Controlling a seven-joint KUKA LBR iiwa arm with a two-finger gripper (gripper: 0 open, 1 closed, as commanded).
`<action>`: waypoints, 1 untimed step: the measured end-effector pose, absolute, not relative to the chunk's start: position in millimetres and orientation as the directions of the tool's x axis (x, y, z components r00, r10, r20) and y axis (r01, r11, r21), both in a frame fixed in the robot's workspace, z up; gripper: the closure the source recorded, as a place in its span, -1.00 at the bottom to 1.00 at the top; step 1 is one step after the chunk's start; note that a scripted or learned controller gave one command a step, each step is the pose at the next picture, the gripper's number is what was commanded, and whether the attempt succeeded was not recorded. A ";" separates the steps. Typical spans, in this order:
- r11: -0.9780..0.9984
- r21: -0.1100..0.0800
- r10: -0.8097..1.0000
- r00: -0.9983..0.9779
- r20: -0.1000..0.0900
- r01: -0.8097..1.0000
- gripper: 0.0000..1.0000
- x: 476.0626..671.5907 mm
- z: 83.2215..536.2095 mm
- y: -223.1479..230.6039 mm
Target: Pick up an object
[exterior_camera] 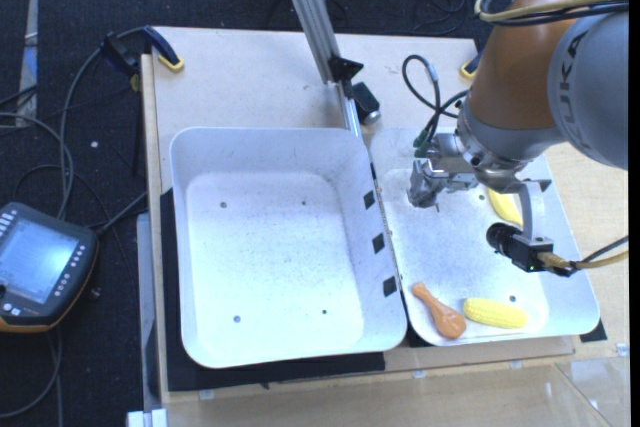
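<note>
Near edge of the right bin (575, 320): a yellow corn cob (494, 313) lies on its side. Just left of it, an orange drumstick-shaped toy (441, 310), fat end toward the cob, thin end pointing up-left. The two sit close together; whether they touch, cannot tell.

Left bin (270, 255): white floor speckled with fine dark marks, four small holes. Its right wall overlaps the right bin's left edge, with three small black tabs along that wall.

Mid right bin: a black fitting (520, 248) with an orange-tipped cable hangs off the arm above the bin floor. Behind it a second yellow object (505, 206), mostly hidden under the arm; what it is, cannot tell.

Gripper (425, 193): over the far-left part of the right bin, pointing down, well apart from the cob and the toy. Fingers appear as one dark metal mass from this angle; spread or pressed together, cannot tell. Nothing visible between them.

Arm (560, 65): big orange band and grey casing enter from the right, above the bin's far half. A black cable loops up from the wrist.

Far: wooden bench top (250, 75), a slanted aluminium post (310, 5) rising from behind the bins, a yellow-handled clamp (150, 50) at the far-left corner. On the dark floor at left, a teach pendant (40, 265) with its cable.
</note>
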State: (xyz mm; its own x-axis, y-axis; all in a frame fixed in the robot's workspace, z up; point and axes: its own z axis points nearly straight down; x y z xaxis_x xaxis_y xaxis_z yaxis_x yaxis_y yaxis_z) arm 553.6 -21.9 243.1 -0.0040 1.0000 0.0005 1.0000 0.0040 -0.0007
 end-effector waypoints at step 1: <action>0.004 -0.001 1.000 -0.004 0.000 1.000 1.00 563.7 237.6 20.3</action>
